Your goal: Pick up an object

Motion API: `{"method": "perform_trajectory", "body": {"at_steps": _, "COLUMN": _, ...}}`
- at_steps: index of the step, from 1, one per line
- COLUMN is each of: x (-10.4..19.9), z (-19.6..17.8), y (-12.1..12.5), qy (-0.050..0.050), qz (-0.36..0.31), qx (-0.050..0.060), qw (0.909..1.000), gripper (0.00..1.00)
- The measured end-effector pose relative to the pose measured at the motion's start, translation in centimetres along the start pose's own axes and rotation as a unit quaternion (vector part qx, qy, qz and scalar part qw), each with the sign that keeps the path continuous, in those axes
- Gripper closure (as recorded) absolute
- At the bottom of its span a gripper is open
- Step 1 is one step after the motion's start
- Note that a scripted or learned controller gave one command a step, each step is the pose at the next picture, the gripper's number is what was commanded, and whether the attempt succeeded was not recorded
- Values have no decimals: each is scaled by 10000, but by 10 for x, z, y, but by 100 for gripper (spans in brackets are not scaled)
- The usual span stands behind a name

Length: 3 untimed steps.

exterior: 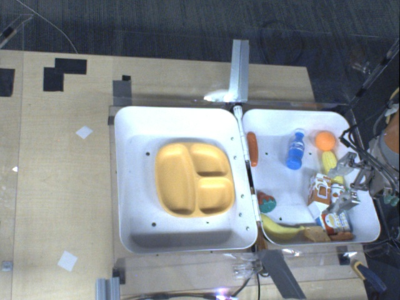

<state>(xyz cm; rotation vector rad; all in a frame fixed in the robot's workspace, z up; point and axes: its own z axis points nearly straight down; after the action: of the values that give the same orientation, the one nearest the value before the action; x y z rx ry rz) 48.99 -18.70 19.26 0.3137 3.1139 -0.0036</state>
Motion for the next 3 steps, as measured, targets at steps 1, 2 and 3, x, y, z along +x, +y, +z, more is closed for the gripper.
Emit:
{"method": "perform_trajectory", "body": {"at_steps": 1, "x": -12, "z": 75, "y": -14, "qy": -149, "qz": 2466, "qx": -24, "qw": 9690, "gripper": 0}}
{"method": "perform_trajectory", "body": {"at_steps": 2, "x": -2, "z": 63, "y": -18, "qy": 18, "qz": 3396, "qx": 6, "qw": 9406, "gripper": 0}}
{"method": "perform_trajectory", "body": {"at_steps": 3, "x": -3, "z": 101, "y": -18, "qy": 7, "qz": 5192, "qx": -2, "qw": 8547, "gripper": 0}}
